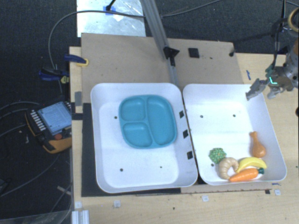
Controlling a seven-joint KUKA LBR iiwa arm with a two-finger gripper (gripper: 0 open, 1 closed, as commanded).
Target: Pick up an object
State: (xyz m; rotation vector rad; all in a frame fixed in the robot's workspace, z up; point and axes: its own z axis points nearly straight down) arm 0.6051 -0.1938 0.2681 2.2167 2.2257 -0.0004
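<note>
Two shallow white plastic bins sit side by side on a tan board tabletop (131,59). The left bin (105,171) holds a blue plastic divided plate (147,121) with three compartments, lying flat a little above the bin's middle.

The right bin (219,111) carries a cluster of toy food gathered in its lower right corner. An orange-brown plastic drumstick (257,145) lies nearest the right wall, its narrow end pointing up. Below it, a yellow toy banana (252,163) curves over an orange toy carrot (244,174), the two touching. To their left sits a pale beige curled piece, like a shrimp or croissant (226,166), against the carrot's blunt end, and just above and left of that, a small green bumpy broccoli-like piece (217,154) touches it. The rest of that bin's floor is bare white with a few small dark dots.

The grey end effector (263,91) hangs at the upper right corner of the right bin, over its rim, well apart from the toy food. Its two fingers are spread somewhat apart, with nothing between them. A small teal light glows on its body.

On the dark carpet to the left of the tabletop lies a handheld controller with a bluish screen (51,120), with black cables looping around it.
</note>
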